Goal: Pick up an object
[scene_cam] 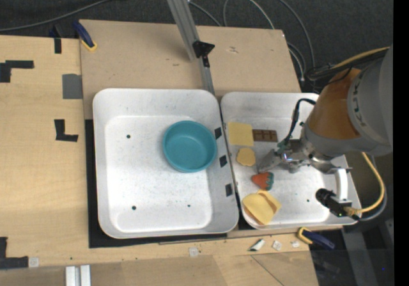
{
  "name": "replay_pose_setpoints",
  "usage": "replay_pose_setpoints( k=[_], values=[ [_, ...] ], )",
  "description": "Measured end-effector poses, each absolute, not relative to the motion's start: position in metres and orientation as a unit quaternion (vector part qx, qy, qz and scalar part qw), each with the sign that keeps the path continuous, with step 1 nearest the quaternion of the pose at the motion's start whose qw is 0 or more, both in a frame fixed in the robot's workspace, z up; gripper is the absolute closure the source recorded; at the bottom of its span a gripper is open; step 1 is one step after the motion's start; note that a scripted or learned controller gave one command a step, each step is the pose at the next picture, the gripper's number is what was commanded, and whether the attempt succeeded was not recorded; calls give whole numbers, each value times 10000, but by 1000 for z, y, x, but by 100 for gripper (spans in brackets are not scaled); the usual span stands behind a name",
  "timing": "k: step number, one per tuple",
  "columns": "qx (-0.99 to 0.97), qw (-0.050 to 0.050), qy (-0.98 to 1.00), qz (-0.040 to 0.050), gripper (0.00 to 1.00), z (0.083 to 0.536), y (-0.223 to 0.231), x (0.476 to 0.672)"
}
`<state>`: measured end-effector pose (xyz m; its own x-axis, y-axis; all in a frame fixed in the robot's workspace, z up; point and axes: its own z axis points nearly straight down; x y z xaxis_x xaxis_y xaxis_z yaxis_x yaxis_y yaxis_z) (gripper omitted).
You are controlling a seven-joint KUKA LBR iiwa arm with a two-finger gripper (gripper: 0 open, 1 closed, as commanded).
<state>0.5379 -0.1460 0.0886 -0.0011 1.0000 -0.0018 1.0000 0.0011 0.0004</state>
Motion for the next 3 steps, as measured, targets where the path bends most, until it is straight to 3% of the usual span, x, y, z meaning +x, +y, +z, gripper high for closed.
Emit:
replay_pose_setpoints(
  k=[1, 3],
  values=[
    [7064, -1, 7078, -1, 100, 100, -145, 538],
    [7065, 24, 7077, 12, 100, 222, -153, 537]
  ],
)
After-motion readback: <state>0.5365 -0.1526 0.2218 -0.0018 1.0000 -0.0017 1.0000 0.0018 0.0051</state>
